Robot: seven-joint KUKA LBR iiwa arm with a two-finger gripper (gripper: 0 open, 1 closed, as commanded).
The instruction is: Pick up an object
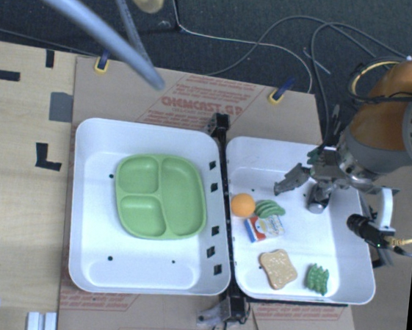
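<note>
My pincer (305,188) hovers over right bin (352,247), upper part, fingers spread, nothing between them. Approach step, by my reckoning; no grasp yet. Candidates below: orange ball (243,205), green leafy piece (270,208), small carton (265,226), bread slice (278,269), green cluster (317,278). Next: pick target, centre over it, descend, close. Green tray (161,196) sits in left bin (89,184).
</note>
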